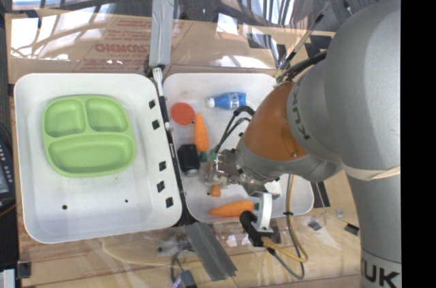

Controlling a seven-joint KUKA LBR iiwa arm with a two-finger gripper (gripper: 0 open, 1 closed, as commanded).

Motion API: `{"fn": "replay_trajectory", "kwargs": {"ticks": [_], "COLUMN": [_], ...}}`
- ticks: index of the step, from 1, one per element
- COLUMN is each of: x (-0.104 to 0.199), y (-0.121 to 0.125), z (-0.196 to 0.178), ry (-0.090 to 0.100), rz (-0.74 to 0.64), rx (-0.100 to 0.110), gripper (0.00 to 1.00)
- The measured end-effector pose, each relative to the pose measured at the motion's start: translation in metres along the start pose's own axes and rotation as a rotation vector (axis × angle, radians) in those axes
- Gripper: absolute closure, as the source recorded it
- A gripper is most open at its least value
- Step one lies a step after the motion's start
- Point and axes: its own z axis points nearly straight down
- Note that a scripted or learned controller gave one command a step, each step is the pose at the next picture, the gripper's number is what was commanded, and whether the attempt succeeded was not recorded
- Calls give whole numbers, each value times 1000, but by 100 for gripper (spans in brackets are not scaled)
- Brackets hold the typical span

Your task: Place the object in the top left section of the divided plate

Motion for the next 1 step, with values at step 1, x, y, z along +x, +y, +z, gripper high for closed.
{"fn": "replay_trajectory", "kwargs": {"ticks": [1], "x": [-4], "y": [44], "z": [0], "ry": [-1], "rz": [-60], "rx": [0], "gripper": [100]}}
